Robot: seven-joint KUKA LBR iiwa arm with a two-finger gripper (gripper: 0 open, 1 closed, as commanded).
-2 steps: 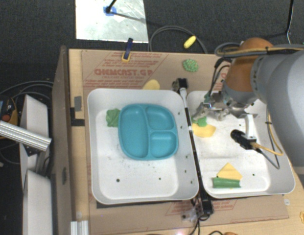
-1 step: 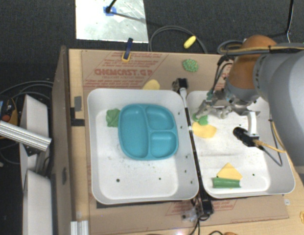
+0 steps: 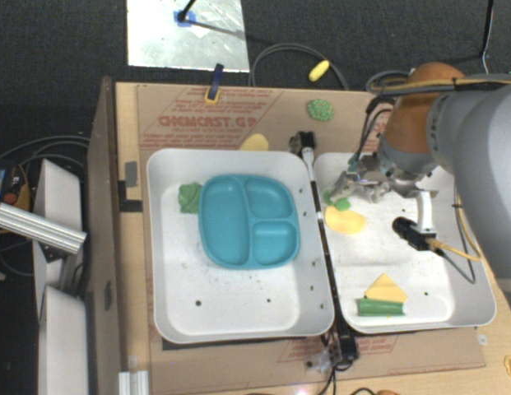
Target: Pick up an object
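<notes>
**A:** Where is the gripper in the camera view?

**B:** The grey arm (image 3: pixel 477 138) comes in from the right, and the gripper (image 3: pixel 347 189) sits low over the far left corner of the right bin (image 3: pixel 440 274), close to the wall it shares with the left bin (image 3: pixel 239 307).

**A:** Is it spread or pressed together?

**B:** I cannot tell; the wrist hardware hides it from this angle. Nothing can be seen held in it.

**A:** What lies there to be picked up?

**B:** A small green piece (image 3: pixel 341 205) lies just below the gripper, too close to say whether they touch. A flat yellow piece (image 3: pixel 346 220) lies right beside that, against the bin's left wall. Near the front edge a yellow wedge (image 3: pixel 385 287) rests just behind a green stick (image 3: pixel 380 307); the two touch.

**A:** And the left bin?

**B:** A teal divided plate (image 3: pixel 248 220) lies flat in its middle, with a green leafy piece (image 3: pixel 188 197) at the plate's left rim.

**A:** Anything outside the bins?

**B:** On the printed cardboard sheet (image 3: pixel 181 122) behind them there is a pale yellow piece (image 3: pixel 255 143) at the left bin's far edge and a round green piece (image 3: pixel 321 109) further back.
</notes>
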